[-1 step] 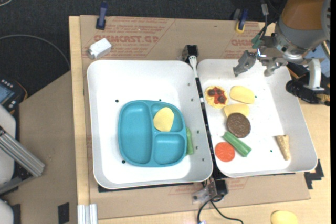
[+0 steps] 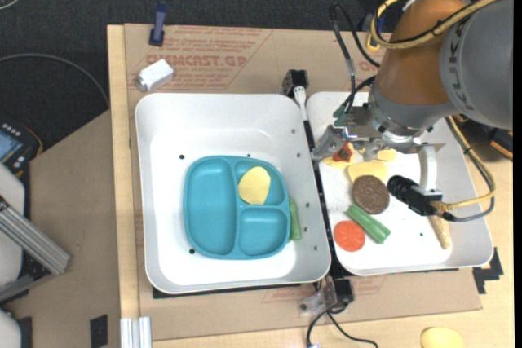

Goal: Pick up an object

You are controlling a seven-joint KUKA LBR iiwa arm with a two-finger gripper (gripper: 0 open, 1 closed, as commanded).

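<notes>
A round brown cookie-like disc lies flat mid-bin on the right. A flat orange-red disc lies at its seven o'clock, a green stick slanting between them.

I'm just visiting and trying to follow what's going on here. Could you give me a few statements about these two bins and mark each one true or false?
1. The teal divided tray lies in the left bin. True.
2. A yellow piece sits on that tray. True.
3. The round brown item is in the left bin. False: it is in the right bin.
4. The orange disc sits on the tray. False: it lies in the right bin, beside the green piece.
</notes>
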